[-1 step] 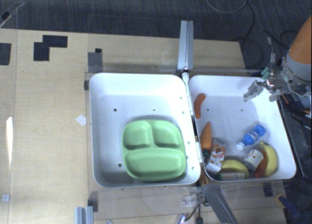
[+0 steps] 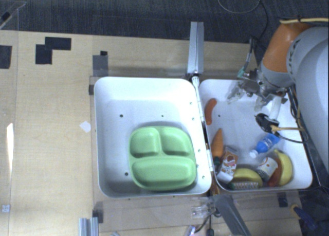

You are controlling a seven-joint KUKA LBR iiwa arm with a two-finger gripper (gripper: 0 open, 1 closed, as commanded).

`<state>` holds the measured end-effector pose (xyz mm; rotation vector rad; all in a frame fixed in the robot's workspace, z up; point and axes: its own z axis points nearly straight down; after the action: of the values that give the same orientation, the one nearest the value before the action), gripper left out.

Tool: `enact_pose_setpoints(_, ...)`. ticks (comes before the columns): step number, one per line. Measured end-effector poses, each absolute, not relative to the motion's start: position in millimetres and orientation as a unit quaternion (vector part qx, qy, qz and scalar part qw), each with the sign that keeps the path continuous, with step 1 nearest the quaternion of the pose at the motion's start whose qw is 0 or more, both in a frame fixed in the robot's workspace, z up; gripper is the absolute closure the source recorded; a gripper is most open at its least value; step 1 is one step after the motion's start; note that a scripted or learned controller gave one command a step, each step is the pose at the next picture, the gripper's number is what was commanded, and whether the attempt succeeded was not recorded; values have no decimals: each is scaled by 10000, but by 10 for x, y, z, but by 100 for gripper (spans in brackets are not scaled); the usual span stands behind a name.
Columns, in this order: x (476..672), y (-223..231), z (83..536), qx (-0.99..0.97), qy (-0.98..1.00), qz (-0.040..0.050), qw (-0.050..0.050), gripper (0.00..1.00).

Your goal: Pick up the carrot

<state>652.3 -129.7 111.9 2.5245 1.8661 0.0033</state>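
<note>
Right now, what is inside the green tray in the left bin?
The green tray has three compartments, and all three look bare. Whatever lies beneath it in the left bin is covered.

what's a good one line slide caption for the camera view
Gripper poised over the right bin, apart from the carrot lying by its left wall; green tray in the left bin.

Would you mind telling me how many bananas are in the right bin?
2. One banana lies along the right bin's near edge; the other banana curves in its near-right corner. Clutter there may hide more.
</note>
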Motion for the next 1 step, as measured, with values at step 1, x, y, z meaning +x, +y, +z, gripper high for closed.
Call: enact_pose_setpoints(1,6542,-1283,1239,8012,5983,20,31,100)
